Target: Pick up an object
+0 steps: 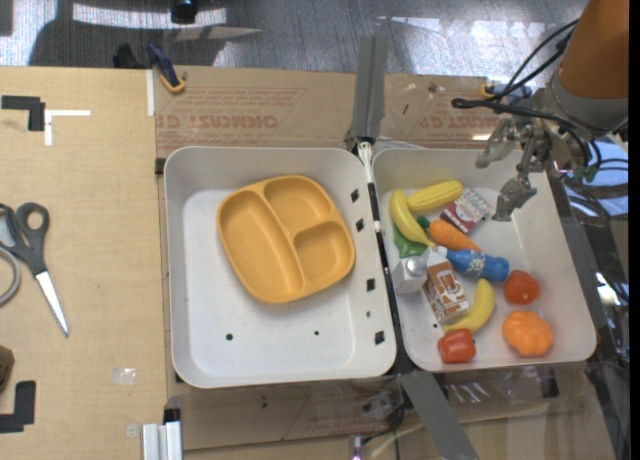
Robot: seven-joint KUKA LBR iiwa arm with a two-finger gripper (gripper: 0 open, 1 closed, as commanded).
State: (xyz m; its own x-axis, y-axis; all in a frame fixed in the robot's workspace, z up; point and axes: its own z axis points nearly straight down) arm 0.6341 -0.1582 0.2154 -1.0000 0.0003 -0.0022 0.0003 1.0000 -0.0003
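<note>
Two bins: white, side by side on the worktop (90, 248).
Foreground toys: red pepper (456, 346) and orange fruit (527, 333), farthest below the end effector, in the right bin (575, 278).
Middle toys: banana (478, 309), carton (447, 291), tomato (520, 288), blue piece (480, 265), carrot (453, 236), below-left of the end effector.
Nearest toys: red-white packet (467, 212) just left of the fingertips; corn (434, 195) farther left.
End effector (515, 198): above the right bin's far part, fingers empty; open or closed cannot be told.
Left bin (200, 328): holds an orange divided plate (287, 237), well left of the end effector.
Scissors (35, 258): far left.
</note>
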